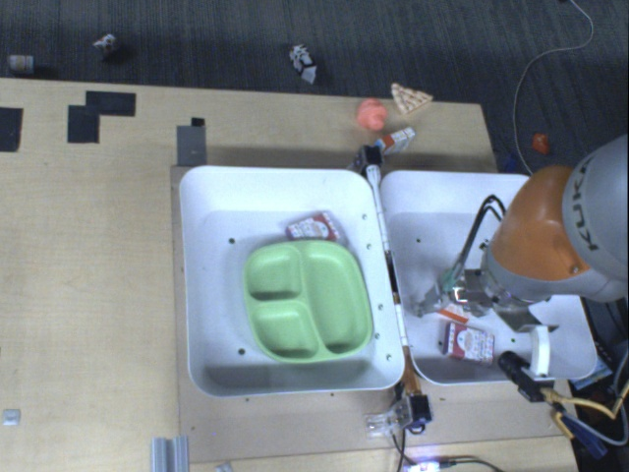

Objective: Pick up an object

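Note:
My gripper (433,302) is low in the right bin (423,234), over its front left part, with the orange-banded wrist just to its right. A red and white packet (468,343) lies on the bin floor just in front of and to the right of the gripper. A small orange and white piece (453,315) lies between the packet and the gripper. In the left bin (211,264) a green divided plate (307,298) lies flat, and another red and white packet (313,227) sits at its far edge.
Behind the bins on the bench lie a pink ball (371,114), a pizza-slice toy (411,97) and a small tube (397,141). The wall between the two bins (388,264) runs just left of the gripper. Cables hang by the right bin's front corner (580,411).

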`<state>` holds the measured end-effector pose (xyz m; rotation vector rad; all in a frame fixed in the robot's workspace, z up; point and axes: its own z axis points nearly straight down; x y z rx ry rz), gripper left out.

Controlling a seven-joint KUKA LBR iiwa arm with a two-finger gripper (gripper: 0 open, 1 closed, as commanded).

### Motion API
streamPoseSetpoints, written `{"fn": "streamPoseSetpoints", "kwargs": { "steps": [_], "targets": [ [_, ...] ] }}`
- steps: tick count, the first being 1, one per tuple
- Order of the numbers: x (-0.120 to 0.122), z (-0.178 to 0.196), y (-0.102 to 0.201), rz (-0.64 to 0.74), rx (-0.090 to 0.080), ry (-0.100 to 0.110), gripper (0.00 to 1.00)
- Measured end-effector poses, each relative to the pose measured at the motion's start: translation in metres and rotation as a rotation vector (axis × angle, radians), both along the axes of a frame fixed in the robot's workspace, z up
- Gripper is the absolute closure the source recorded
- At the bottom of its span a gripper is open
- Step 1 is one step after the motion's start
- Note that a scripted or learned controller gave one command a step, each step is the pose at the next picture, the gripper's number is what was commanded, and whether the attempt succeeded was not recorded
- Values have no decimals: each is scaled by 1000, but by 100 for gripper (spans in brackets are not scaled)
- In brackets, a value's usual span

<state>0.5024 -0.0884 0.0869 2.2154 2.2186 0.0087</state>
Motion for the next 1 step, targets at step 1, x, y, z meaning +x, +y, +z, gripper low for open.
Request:
{"fn": "streamPoseSetpoints", "kwargs": {
  "steps": [1],
  "targets": [
    [2,11,0,1,-1,-6,100]
  ]
}}
